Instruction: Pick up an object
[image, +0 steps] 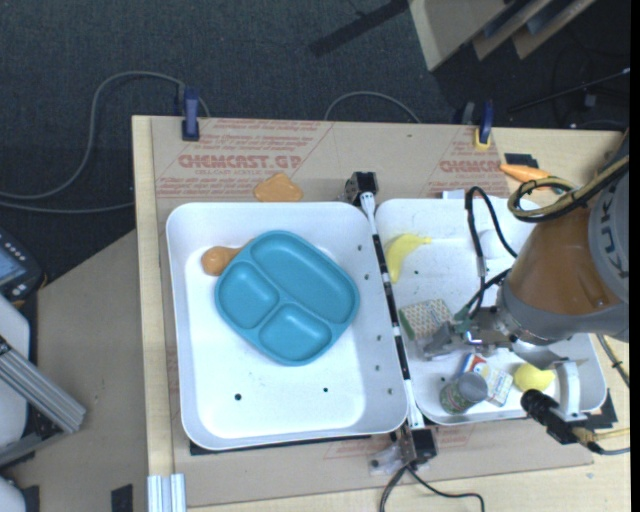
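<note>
Two white bins sit on the worktop (250, 150): the left bin (200, 380) holds a smooth blue three-part plate (287, 296), while the arm, bent in from 3 o'clock, hangs its fingers (440, 345), gap unreadable, over the right bin (440, 215) beside a speckled packet (424, 318).

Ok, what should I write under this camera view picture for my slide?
Robot arm lowers its gripper into the right bin of small objects; a blue divided plate sits in the left bin.

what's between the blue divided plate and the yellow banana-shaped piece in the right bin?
In the camera view, the two bins' adjoining rims lie between the blue plate and the yellow piece, plus bare white bin floor on either side.
</note>
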